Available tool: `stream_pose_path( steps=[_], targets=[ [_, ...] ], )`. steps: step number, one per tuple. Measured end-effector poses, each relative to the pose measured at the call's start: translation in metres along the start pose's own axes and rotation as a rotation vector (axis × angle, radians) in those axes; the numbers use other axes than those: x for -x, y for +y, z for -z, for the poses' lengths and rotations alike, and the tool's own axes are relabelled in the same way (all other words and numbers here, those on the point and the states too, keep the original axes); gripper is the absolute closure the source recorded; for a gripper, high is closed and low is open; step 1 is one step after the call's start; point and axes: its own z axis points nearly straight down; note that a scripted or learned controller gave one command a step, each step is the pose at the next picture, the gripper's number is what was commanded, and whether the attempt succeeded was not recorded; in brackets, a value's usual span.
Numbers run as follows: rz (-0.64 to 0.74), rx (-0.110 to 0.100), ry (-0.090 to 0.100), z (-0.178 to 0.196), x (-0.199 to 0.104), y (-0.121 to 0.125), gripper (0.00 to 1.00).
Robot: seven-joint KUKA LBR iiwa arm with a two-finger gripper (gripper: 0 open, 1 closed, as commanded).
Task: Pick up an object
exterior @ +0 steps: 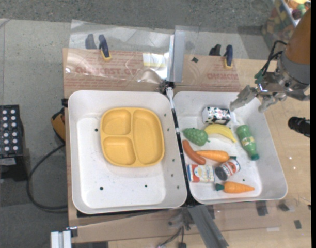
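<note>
Nearest the camera, at the front of the right bin (pixel 274 187), lie a small carrot (pixel 236 188) and a carton (pixel 200 174), while the left bin (pixel 85 185) holds a yellow divided plate (pixel 132 136). Further right the candidates crowd together: broccoli (pixel 195 136), sausage (pixel 193 152), larger carrot (pixel 213 155), banana (pixel 221 132) and green bottle (pixel 247 141), touching or just beside one another. Above the bin's far right corner the claw (pixel 253 100) hangs wide open and empty, so a descent risks hitting two items or pushing one away.
</note>
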Motion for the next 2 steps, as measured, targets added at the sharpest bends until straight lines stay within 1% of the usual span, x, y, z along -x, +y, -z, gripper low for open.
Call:
stream_pose_path(
  steps=[1,2],
  targets=[
    [-0.145,-0.002,0.002,-0.157,0.033,0.002,0.00],
    [-0.076,-0.003,0.020,-0.179,0.037,0.021,0.00]
  ],
)
